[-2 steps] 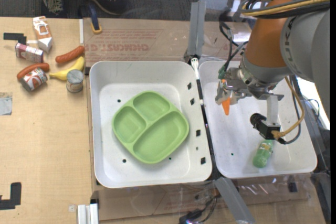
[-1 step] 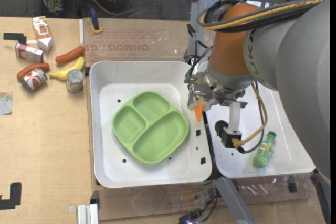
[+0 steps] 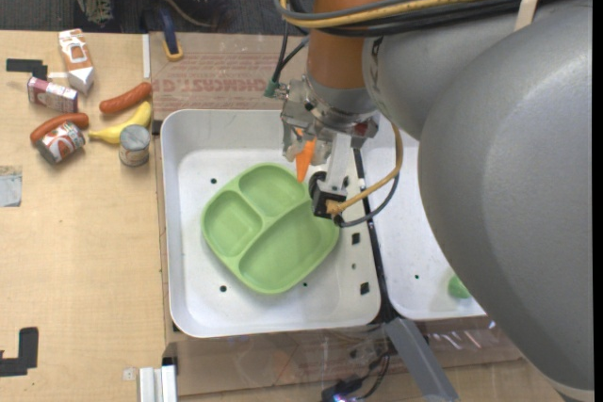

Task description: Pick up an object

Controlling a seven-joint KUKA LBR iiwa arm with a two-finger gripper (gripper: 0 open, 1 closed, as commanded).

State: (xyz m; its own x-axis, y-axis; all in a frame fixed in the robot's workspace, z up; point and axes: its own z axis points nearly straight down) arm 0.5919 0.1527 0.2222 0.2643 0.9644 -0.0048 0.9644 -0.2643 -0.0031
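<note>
The divided plate (image 3: pixel 269 229) is pale green and lies in a white bin (image 3: pixel 188 231); an orange carrot-like piece (image 3: pixel 303 157) shows beside it. On the tan bench (image 3: pixel 75 240), the banana (image 3: pixel 124 127) is yellow, the sausage (image 3: pixel 124 97) red-orange, the can (image 3: pixel 134 144) grey, the carton (image 3: pixel 75 59) white and orange. The arm (image 3: pixel 509 136) is grey with an orange band (image 3: pixel 356 5).

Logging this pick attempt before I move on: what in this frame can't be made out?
- Gripper: fingers hidden under the wrist, camera view.
- Orange object beside the green divided plate: mostly covered by the gripper; identity unclear.
- Green item in the right bin: the arm covers most of it.
</note>
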